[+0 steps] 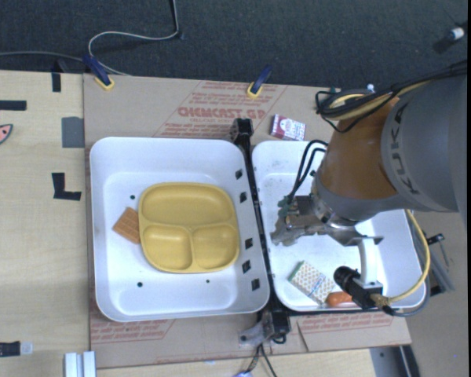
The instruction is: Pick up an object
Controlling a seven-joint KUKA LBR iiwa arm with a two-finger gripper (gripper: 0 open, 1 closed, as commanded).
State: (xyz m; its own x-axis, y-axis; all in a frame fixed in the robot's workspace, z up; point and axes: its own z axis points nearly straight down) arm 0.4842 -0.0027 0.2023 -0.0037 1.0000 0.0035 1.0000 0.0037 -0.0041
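Observation:
A yellow divided plate (189,226) lies in the left bin (110,171), with a brown cracker-like piece (127,225) tucked under its left edge. In the right bin (276,167) a small white patterned packet (309,280) lies near the front, and an orange object (339,298) sits beside it at the front wall. My gripper (286,226) hangs low over the left part of the right bin, just above the packet. The grey arm with its orange band (357,155) covers much of that bin.
A small red and white packet (286,127) lies on the cardboard behind the right bin. Two yellow clamps (259,82) hold the cardboard's far edge. Black clips line the divider (249,210) between the bins. Cables loop around the wrist.

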